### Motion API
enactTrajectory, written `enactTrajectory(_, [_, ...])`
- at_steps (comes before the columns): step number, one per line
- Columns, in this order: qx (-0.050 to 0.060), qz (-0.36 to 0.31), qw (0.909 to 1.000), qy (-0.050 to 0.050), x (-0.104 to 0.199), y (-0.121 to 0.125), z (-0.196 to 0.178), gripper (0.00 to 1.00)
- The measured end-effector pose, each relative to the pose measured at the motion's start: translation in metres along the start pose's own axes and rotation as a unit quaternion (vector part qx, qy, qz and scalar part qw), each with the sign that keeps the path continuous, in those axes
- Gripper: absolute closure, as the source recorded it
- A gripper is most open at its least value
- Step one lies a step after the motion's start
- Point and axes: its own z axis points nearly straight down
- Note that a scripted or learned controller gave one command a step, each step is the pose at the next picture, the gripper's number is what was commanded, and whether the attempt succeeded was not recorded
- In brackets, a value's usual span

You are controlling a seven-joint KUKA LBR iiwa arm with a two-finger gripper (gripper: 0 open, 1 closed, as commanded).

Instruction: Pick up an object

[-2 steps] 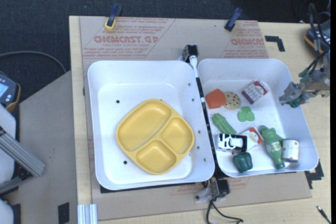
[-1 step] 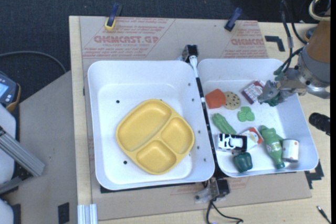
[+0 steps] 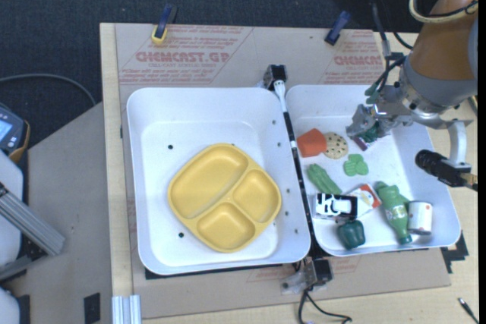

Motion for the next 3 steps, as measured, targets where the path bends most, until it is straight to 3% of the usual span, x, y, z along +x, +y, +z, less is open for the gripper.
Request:
enactTrajectory(1, [-0.001, 0.001, 1.0000, 0.000, 0.032, 0.006, -0.020, 1.00])
enactTrajectory(3, [0.003, 0.004, 1.0000, 0.000, 0.018, -0.003, -0.006, 1.00])
